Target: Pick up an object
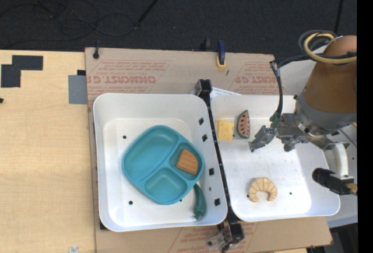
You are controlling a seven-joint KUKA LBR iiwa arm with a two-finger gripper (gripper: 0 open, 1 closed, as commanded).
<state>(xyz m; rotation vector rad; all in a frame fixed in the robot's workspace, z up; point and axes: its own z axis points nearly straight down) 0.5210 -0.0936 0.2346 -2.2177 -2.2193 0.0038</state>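
Bins (111,129): white. Divided plate (152,173): teal-blue. Waffle (187,161): orange-brown, grid pattern. Small block (225,129): pale yellow. Watermelon slice (242,124): red flesh, dark seeds, green rind. Croissant (263,189): tan, ridged. Tabletop (41,158): light wood. Arm band (332,85): orange-brown.

Arm (333,85) was a fat orange-brown cone over a grey wrist; yellow and black cables looped on top. Hand (260,139) was dark grey metal.
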